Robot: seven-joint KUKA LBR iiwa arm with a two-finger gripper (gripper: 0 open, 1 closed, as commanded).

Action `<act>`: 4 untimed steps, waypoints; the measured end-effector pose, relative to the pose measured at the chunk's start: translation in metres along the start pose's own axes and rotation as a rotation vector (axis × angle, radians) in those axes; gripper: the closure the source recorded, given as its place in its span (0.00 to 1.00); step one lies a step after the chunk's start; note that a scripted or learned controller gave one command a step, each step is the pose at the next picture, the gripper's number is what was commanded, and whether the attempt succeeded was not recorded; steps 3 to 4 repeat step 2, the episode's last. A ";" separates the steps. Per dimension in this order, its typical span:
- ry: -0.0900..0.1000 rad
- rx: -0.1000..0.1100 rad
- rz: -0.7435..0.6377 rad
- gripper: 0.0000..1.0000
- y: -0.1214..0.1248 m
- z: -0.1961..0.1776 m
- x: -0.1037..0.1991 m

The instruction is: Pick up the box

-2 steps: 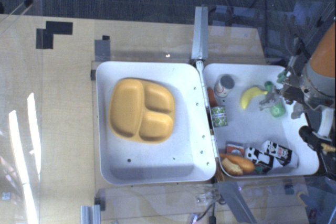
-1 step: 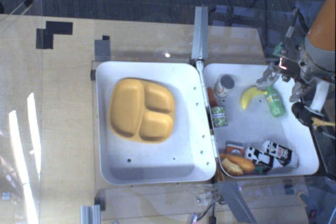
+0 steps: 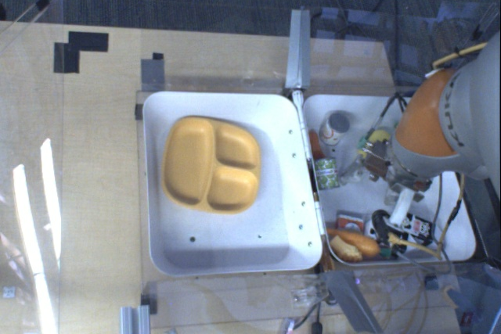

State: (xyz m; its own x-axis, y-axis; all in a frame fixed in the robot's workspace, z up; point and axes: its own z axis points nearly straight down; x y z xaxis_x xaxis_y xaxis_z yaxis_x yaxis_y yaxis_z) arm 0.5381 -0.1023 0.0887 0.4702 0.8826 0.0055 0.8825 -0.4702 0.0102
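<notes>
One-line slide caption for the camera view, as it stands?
KUKA arm reaches into the cluttered right bin; a yellow divided tray sits in the left bin.

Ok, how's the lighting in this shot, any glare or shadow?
In the camera view, bright glare streaks cross a clear panel at the left; the yellow tray casts a soft shadow in the left bin; the arm shades the right bin, its items small and murky.

A single fixed camera looks down at a slant on the surface [image 3: 94, 168] and its two white bins [image 3: 235, 254], from moderate height.
</notes>
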 end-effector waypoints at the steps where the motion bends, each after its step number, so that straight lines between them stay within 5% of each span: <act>1: -0.005 0.002 0.296 0.00 0.035 -0.130 -0.019; 2: -0.004 0.004 0.511 0.00 0.011 -0.022 -0.042; 4: -0.004 0.004 0.511 0.00 0.011 -0.022 -0.042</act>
